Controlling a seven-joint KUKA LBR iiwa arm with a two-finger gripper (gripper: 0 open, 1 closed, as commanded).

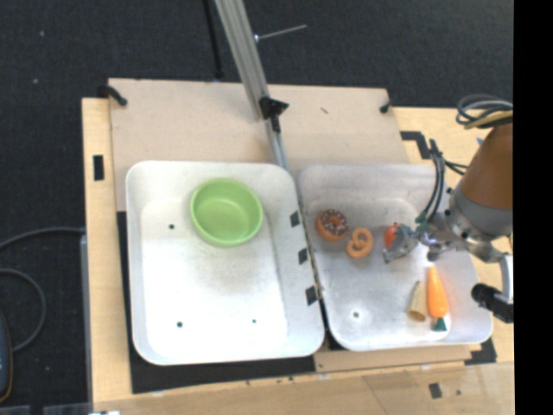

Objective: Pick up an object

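While green bowl (226, 212) sits in left bin (155, 318), right bin (363, 327) holds donuts (332, 225), carrot (437, 294), gripper (399, 240), grip unclear

No readable txt, no labels, brands, nos. or signs on bins, bench or arm

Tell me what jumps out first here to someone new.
The green bowl stands alone in the left bin. In the right bin, two small donuts lie near the gripper, with a carrot below the arm.
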